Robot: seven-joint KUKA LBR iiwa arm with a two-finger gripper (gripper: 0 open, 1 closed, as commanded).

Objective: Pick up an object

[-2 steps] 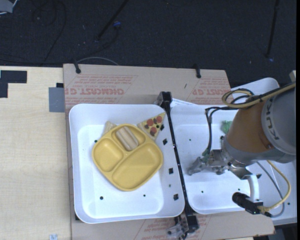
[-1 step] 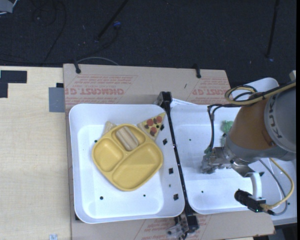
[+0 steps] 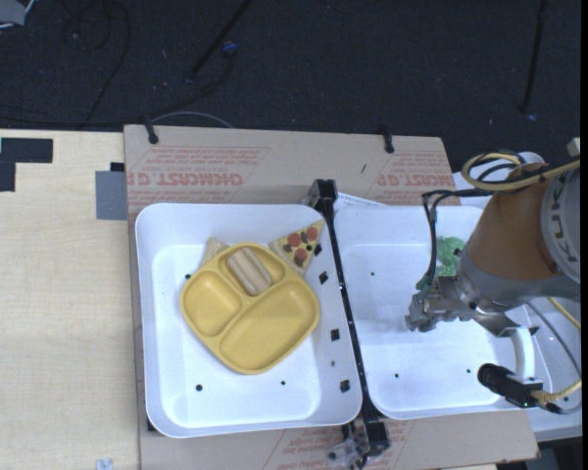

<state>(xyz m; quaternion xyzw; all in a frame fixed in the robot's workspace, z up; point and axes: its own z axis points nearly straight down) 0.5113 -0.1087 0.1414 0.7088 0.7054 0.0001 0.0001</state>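
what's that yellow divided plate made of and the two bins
The yellow divided plate looks like moulded plastic: uniform colour, soft sheen, rounded compartment walls. The left bin and right bin look like smooth white plastic too, thin rounded rims, though coated metal can't be excluded.

Bench with 2 white bins on cardboard

A light wooden bench (image 3: 49, 311) carries a printed cardboard sheet (image 3: 274, 169), and 2 shallow white bins sit side by side on it, touching along a black divider (image 3: 338, 292). The left bin (image 3: 162, 380) holds a yellow divided plate (image 3: 252, 308) and a toy pizza slice (image 3: 301, 245) at its far right. The right bin (image 3: 412, 390) holds a green object (image 3: 450, 254) near its far side.
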